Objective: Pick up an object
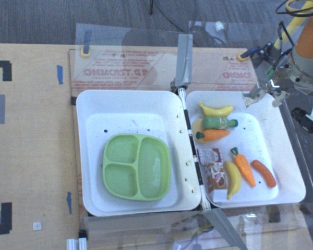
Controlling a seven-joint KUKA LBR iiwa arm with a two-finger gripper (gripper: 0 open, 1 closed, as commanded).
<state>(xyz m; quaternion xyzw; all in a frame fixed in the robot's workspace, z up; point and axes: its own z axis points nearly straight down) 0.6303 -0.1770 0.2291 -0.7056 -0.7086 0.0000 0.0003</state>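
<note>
— So, where is the gripper [264, 92]?

— Up at the far right corner of the right bin [291, 155], hanging over its rim. Two pale fingers [250, 97] stand apart with nothing between them, so it is released and carrying nothing. The grey arm [308, 56] with its orange band reaches in from the right, with yellow and black cables around it.

— And the things to pick?

— All in the right bin. A yellow banana [217, 110] lies near the far wall; just beside it, nearer the camera, is a green bottle [218, 122], then an orange carrot [214, 135] with a green top. Lower down lie a small printed packet [213, 166] (red and white, the print too small to read), a second banana [232, 178], a second carrot [244, 168] and a reddish sausage [264, 173].

— The left bin [88, 139]?

— It holds a light green divided plate [137, 166] with three compartments.

— Any writing?

— Behind the bins, a clear sheet [122, 66] bears red lettering; it reads roughly "CHEMCAST GP", though faintly. Blue tape [59, 74] marks the wooden bench [31, 155].
</note>
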